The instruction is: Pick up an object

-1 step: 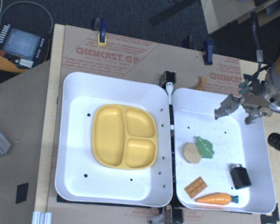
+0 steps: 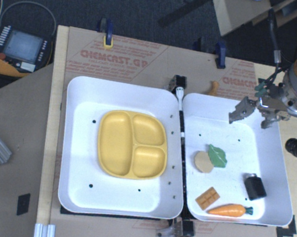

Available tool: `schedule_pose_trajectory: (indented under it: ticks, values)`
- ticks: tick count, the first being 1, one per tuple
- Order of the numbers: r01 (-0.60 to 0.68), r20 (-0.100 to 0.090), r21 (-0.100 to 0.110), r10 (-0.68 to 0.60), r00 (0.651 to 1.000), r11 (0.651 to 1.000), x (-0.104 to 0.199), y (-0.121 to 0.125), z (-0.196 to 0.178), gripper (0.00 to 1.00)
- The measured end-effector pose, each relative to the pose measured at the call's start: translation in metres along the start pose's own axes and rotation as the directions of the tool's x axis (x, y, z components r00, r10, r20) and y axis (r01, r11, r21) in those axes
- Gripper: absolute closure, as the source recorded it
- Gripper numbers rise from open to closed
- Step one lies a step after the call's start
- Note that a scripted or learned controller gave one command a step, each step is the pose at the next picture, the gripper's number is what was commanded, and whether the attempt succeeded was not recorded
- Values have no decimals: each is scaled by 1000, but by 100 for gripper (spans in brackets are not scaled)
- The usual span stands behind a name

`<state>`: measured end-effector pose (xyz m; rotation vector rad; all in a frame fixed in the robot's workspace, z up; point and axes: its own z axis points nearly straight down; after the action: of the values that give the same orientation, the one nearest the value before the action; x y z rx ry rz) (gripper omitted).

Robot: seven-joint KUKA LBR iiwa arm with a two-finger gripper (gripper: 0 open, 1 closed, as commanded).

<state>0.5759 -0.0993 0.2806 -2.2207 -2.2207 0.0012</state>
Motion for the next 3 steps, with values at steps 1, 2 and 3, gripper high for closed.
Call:
schedule_pose_trajectory:
  ticks: [1,2,3]
  values:
    - [0,-1,5,1,1000,1000,-3,3,44,0]
    - [-2,-1,7,2,1000,1000,-10,1,106,0]
    - [-1,-1,6,1,1000,1000,-13,0,149,0]
